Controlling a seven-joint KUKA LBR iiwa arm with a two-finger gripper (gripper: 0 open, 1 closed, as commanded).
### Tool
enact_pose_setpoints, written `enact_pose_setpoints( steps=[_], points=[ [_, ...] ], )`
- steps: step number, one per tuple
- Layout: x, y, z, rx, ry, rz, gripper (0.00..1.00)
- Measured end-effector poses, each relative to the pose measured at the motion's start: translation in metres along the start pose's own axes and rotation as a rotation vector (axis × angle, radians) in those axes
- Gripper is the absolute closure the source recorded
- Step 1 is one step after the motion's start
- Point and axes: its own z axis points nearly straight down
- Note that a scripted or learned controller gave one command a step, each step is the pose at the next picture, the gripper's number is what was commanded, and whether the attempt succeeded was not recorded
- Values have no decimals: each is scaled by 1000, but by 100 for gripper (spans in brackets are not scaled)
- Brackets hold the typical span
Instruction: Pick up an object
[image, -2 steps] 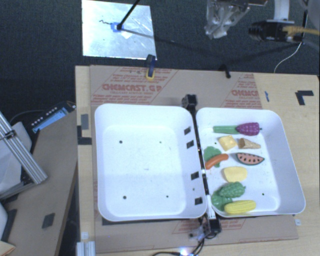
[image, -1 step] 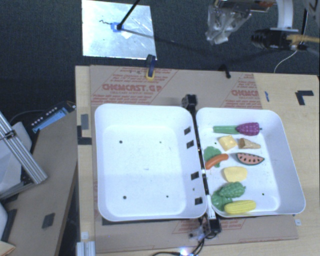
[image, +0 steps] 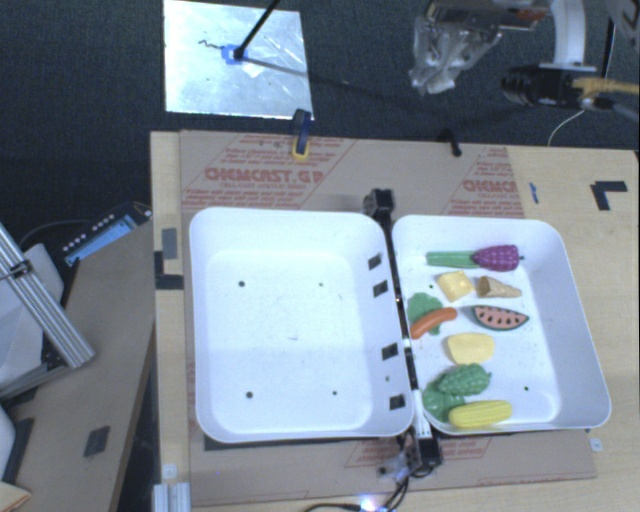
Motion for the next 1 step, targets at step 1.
enact_pose_setpoints(
  steps=[1],
  points=[
    [2, -10, 0, 0, 0, 0, 100]
  ],
)
